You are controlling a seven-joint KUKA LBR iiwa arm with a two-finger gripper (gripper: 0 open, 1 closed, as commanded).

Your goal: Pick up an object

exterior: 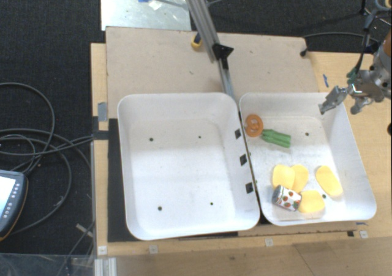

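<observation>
While the pincer hangs with its two fingers spread and nothing between them, just over the far right rim of the right bin, the task looks barely begun: no object has been lifted and the whole grasp is yet to be made. Every candidate lies in that right bin, well apart from the pincer and toward the near and left parts of the tray. Nearest to it, though across the bin floor, a green pickle-like piece lies flat, touching or almost touching an orange round piece by the dividing wall. Farther toward the front, several yellow slices are bunched together, one yellow slice a little apart to the right, and a small spotted can lies on its side against them. As I judge it, the arm must come down and inward over one of these before closing. The left bin beside it shows only its white floor with small dark dots. Both bins sit on a pale brown table, with a slanted metal pole crossing above the rear. Around the table is dark carpet, with loose cables and part of a handheld screen at the left.
</observation>
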